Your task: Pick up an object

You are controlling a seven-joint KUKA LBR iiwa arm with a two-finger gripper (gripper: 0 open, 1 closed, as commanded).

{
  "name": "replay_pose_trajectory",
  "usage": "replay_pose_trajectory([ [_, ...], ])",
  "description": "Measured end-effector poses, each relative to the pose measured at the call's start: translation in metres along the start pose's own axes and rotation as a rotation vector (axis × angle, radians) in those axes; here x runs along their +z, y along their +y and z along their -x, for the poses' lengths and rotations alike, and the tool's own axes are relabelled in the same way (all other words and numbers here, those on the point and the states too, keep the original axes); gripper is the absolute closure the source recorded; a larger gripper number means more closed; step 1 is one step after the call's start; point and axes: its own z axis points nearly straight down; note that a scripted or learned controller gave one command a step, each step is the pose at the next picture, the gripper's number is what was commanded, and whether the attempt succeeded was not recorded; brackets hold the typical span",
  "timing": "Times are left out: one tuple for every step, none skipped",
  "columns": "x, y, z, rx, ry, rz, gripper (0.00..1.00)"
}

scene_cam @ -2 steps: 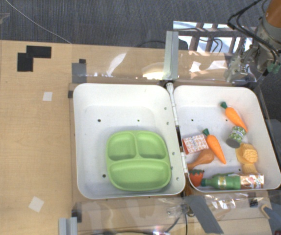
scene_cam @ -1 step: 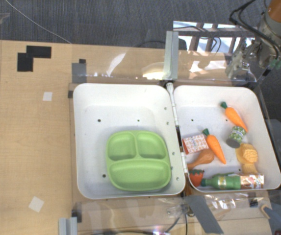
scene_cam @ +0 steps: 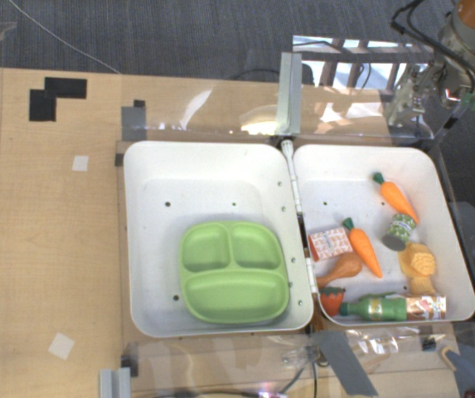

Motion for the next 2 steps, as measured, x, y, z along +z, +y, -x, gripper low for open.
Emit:
replay_pose_trajectory([
  [0.035,-0.006,-0.05,-0.036,0.043,0.0,1.0],
  [0.02,-0.005,-0.046,-0.04,0.03,0.0,1.0],
])
